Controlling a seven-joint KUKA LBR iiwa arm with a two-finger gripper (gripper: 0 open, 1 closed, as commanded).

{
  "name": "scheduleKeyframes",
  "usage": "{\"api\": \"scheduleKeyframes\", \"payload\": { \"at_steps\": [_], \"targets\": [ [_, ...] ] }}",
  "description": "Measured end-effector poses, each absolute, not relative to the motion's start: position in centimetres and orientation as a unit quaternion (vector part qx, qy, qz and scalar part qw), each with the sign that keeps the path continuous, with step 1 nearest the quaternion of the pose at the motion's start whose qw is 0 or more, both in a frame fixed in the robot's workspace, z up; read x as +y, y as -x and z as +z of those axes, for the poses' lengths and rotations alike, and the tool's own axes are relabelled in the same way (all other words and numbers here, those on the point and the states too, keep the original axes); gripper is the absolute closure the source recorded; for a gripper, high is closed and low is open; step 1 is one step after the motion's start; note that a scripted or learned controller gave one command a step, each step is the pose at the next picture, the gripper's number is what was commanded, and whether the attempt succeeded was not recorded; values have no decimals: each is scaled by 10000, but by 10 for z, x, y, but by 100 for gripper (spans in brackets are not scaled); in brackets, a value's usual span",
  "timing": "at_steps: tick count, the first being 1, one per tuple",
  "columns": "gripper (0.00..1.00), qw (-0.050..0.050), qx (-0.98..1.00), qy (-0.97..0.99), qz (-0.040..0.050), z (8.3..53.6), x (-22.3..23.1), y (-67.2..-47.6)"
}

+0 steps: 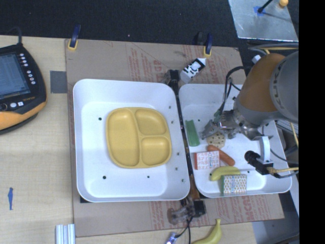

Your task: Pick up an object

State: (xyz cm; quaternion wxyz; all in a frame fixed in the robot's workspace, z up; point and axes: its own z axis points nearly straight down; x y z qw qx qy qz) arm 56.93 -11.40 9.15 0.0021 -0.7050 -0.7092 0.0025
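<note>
The gripper [216,129] is hanging over the right bin [203,184] near its left edge, beside a green block [192,132], its grasp state impossible to tell.

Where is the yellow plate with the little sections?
The yellow plate lies in the middle of the left white bin, on the camera view's left side, across the divide from the green stick in the right bin.

Light wood-grain bench top [35,177] carries a brown cardboard sheet [127,60], held at its far edge by two clamps [74,37]. Beyond the bench the floor [127,6] is dark, with a grey panel [261,11] at far right. Lighting is even, with no strong shadows.
</note>
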Motion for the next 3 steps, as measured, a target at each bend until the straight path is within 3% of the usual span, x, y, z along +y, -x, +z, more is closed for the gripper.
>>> {"api": "scheduleKeyframes", "payload": {
  "at_steps": [1, 2, 3],
  "targets": [
    [0, 17, -7093, 7049, 17, 91, -116, -520],
    [0, 9, -7097, 7045, 16, 92, -102, -538],
    [100, 13, -7109, 7033, 28, 102, -103, -539]
  ]
}}
